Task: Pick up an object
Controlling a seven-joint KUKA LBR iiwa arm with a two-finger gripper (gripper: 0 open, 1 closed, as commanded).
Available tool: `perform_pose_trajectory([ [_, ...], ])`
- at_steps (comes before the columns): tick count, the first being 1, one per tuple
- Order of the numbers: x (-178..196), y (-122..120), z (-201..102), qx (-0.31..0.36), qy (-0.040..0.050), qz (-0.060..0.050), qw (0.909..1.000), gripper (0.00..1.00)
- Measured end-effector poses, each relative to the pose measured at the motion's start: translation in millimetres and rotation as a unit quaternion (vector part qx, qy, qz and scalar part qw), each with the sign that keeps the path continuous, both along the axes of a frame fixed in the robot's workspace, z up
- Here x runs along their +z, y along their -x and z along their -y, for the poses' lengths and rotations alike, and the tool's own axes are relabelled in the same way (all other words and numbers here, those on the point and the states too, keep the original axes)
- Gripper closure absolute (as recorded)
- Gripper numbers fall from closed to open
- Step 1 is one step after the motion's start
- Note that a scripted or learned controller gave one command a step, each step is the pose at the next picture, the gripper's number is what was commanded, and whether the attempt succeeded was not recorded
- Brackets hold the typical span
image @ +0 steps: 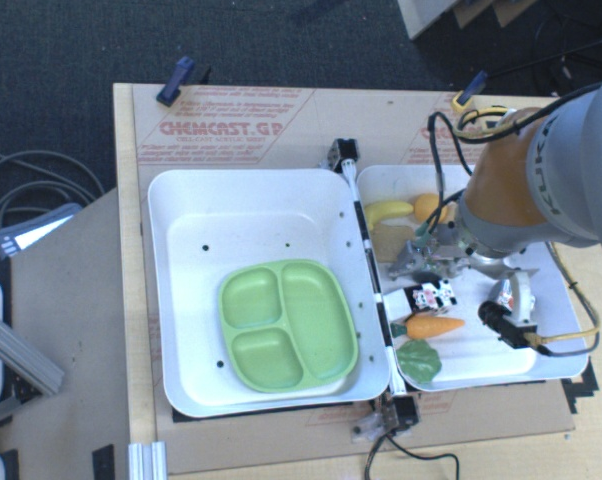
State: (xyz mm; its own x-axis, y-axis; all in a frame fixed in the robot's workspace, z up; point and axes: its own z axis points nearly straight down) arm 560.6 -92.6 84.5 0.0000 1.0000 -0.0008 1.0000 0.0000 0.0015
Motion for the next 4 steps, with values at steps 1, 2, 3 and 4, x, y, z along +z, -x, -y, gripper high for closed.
perform_pose_trajectory([
  [1,0,19,9,0.0,-0.0009,-0.002,1.0,0.0],
  [2,0,7,0,0.0,-0.0002,0.0,1.0,0.0],
  [3,0,14,3,0.0,-0.0008,-0.002,1.0,0.0],
  [4,0,-3,5,0.0,0.0001,0.0,1.0,0.0],
])
